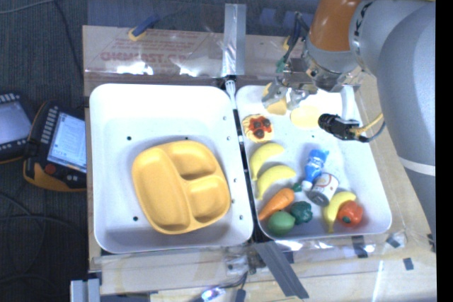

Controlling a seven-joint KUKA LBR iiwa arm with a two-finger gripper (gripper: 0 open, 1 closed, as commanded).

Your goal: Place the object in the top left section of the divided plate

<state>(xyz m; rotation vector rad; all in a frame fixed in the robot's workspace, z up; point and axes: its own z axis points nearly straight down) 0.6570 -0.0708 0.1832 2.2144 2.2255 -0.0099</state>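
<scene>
The yellow divided plate (182, 184) lies in the left bin (113, 117), with one long section on its left and two smaller ones on its right. My gripper (282, 91) hangs low over the far left corner of the right bin (375, 187). A small pale yellow object (276, 107) sits directly under it, touching or nearly touching. I cannot see whether that object is held. The arm's orange band (338, 7) is above the bin's far edge.
The right bin holds a small red-topped piece (257, 126), two bananas (269, 165), a carrot (277, 201), green vegetables (282, 223), a blue bottle (316, 163), a can (325, 187) and a yellow-red fruit (344, 211). A flat pale yellow piece (306, 117) lies near the gripper.
</scene>
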